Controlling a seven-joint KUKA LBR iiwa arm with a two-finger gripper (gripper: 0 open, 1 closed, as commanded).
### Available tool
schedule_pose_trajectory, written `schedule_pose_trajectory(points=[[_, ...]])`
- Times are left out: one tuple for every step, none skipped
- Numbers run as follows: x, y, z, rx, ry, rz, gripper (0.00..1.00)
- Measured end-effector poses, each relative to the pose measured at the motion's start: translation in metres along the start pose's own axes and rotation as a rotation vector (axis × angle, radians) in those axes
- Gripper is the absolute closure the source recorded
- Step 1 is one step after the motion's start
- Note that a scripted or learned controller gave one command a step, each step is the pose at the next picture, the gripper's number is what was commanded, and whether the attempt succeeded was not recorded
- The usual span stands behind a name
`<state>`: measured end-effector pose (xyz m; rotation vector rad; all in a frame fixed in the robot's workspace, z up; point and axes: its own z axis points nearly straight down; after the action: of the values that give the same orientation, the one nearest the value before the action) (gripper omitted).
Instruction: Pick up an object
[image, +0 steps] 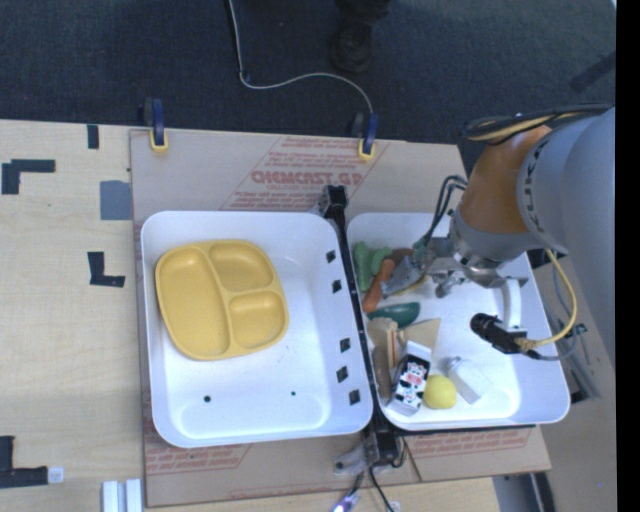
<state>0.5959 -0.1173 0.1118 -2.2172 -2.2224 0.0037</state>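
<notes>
**Camera view: arm poised low over the crowded end of the right bin**

Largest in the scene is the grey arm (560, 170), reaching in from the right and bent down over the right bin (540, 400), its orange band above the wrist. It likely sits there because every loose item is in that bin. The left bin (170, 400), well away from the fingers, bears a yellow divided plate (220, 297).

The gripper (412, 272) hangs at the far-left part of the right bin. Its dark fingers (402, 270) seem slightly spread, with nothing clearly pinched between them; the detail is small, so this is a judgement.

Candidate objects cluster around the fingers: a green piece (365, 262) just beside them toward the divider, an orange carrot-like stick (374, 293) touching or nearly under them, and a dark green item (400, 312) just below. Farther toward the near edge lie a tan card (420, 332), a small black-and-white carton (410, 380) and a yellow lemon (440, 393), well apart from the fingers.
</notes>
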Motion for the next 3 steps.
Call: schedule_pose_trajectory(points=[[-0.003,0.058,0.029,0.005,0.000,-0.002,0.00],[-0.003,0.062,0.010,-0.011,0.000,-0.001,1.00],[0.058,0.047,-0.078,-0.009,0.002,-0.005,1.00]])
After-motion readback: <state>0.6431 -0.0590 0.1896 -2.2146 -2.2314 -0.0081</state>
